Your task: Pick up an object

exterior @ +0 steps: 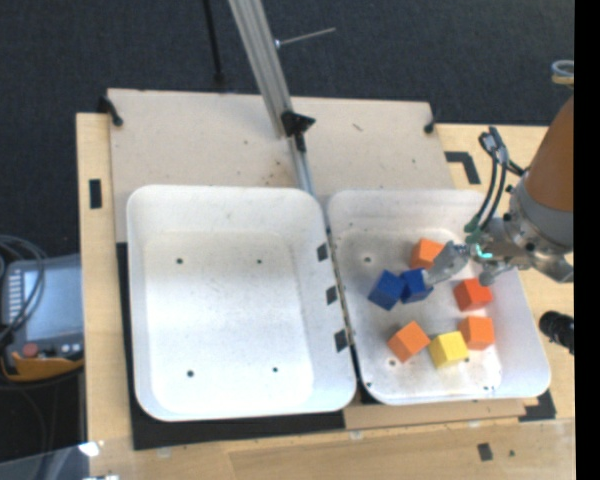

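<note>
where the claw point(448, 264) reaches, blocks point(401, 288) blur.

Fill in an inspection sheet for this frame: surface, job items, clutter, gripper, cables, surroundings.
Surface: wooden bench bearing two white bins; left bin, right bin.
Job items: in the right bin, two blue cubes touching, four orange cubes, one yellow cube.
Clutter: nothing seen.
Gripper: gripper low over the right bin, near the upper orange cube; grasp state cannot be told.
Cables: bundle along the wrist; more at the left edge.
Surroundings: aluminium rail, dark carpet, device with screen.
</note>
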Controlling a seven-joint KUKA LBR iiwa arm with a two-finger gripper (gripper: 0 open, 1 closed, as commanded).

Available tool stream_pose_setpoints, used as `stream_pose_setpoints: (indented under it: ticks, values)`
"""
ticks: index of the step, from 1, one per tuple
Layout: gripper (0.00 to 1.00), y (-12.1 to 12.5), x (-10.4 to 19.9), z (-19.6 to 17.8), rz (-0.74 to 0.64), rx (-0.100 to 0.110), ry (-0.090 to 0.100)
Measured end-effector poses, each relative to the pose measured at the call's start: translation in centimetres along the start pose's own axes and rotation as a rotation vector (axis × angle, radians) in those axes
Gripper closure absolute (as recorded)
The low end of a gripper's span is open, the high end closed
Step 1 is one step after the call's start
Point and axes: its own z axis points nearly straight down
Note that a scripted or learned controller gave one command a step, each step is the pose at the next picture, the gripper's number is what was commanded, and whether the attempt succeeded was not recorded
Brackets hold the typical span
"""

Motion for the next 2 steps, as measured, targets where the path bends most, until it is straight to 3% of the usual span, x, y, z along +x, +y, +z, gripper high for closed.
stream_pose_setpoints:
  ticks: [1, 2]
  values:
    - [0.0, 0.1, 0.0, -0.2, 0.002, -0.005, -0.001]
    - [0.0, -0.5, -0.3, 5.9, 0.003, 0.002, -0.001]
